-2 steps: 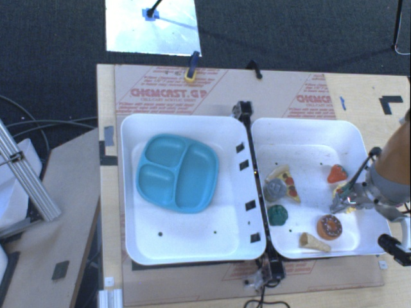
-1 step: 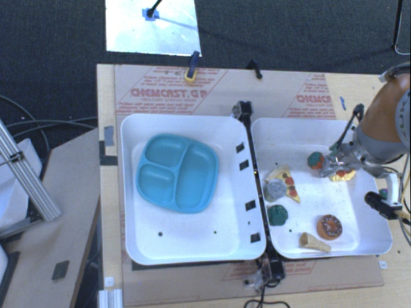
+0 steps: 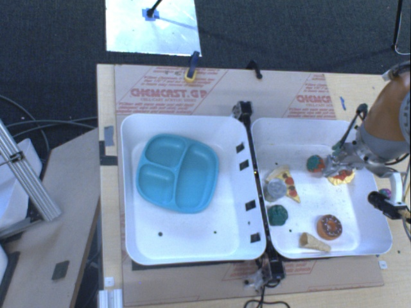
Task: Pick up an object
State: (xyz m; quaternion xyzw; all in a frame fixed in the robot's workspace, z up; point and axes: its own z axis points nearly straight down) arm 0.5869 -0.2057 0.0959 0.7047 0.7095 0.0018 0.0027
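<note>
The right bin (image 3: 302, 140) holds several toy foods. A pizza slice (image 3: 287, 179) lies beside a grey lump (image 3: 275, 190), with a dark green piece (image 3: 277, 214) below them. A brown donut (image 3: 329, 226) and a tan wedge (image 3: 313, 241) sit near the front wall. A red and green piece (image 3: 314, 164) lies toward the back. My gripper (image 3: 339, 167) reaches in from the right and hangs low, right over a yellow and red piece (image 3: 343, 179), just right of the red and green piece. The arm's wrist hides part of the yellow piece.
The left bin (image 3: 131, 191) holds a blue divided plate (image 3: 176, 172). A black divider (image 3: 252, 172) runs between the bins. A black fixture (image 3: 385, 204) sticks over the right bin's right rim. Cardboard lies under both bins.
</note>
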